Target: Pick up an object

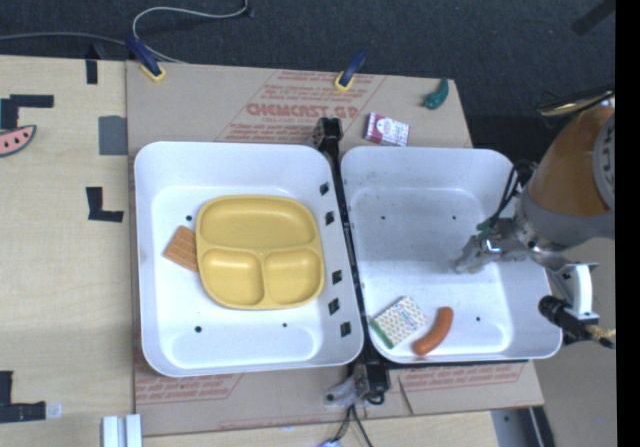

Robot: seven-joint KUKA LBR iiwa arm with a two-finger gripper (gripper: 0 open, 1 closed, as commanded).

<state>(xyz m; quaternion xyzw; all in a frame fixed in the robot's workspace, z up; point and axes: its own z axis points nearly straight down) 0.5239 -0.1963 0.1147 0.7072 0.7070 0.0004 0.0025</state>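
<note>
Cardboard (pixel 290 110) underlies two white bins (pixel 160 235) on bench (pixel 60 235).

An orange sausage (pixel 433 331) lies slantwise near the right bin's (pixel 420 175) front wall, just beside a small patterned packet (pixel 399 320). A yellow divided tray (pixel 262 249) rests in the left bin (pixel 230 157), a tan cracker-like square (pixel 182 249) tucked at its left edge.

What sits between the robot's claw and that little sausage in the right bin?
Nothing: bare white bin floor separates the gripper from the sausage, seen from above.
</note>
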